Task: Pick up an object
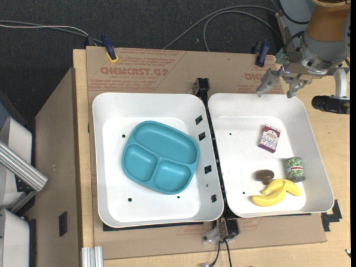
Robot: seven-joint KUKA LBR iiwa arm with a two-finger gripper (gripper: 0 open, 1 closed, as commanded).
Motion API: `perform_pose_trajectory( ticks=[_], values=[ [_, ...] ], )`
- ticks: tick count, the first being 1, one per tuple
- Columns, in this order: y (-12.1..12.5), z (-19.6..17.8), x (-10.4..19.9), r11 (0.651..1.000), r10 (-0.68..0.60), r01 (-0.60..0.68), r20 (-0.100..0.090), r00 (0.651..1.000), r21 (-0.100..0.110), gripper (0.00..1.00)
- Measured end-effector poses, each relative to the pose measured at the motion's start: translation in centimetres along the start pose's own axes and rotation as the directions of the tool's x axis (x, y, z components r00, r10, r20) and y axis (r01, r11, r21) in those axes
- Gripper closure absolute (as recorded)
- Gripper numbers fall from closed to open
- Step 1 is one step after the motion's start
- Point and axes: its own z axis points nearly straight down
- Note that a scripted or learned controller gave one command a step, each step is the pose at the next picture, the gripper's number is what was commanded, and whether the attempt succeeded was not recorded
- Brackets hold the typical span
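The arm reaches in from the right, and its hand (276, 85) hangs above the far rim of the right bin (242, 113), over the cardboard-covered worktop (139, 65). Its two fingers are spread apart with nothing between them.

In the right bin, a small red and white box (270, 138) lies near the middle, apart from the other things. Toward the near right corner, a green patterned can (295, 169) stands just beside a yellow banana (276, 193), whose one end comes close to the can's base. A small brown rounded object (264, 176) rests against the banana's upper side.

The left bin (105, 149) holds a teal divided plate (159, 156) with three compartments, lying flat near its middle.

Black clips (201, 85) sit along the seam where the two bins meet
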Motion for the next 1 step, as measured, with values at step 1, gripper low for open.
perform_pose_trajectory(
  ticks=[1],
  values=[
    [0.24, -0.90, 0.05, 1.000, -0.003, 0.003, 0.002, 1.000, -0.014, 0.00]
  ],
)
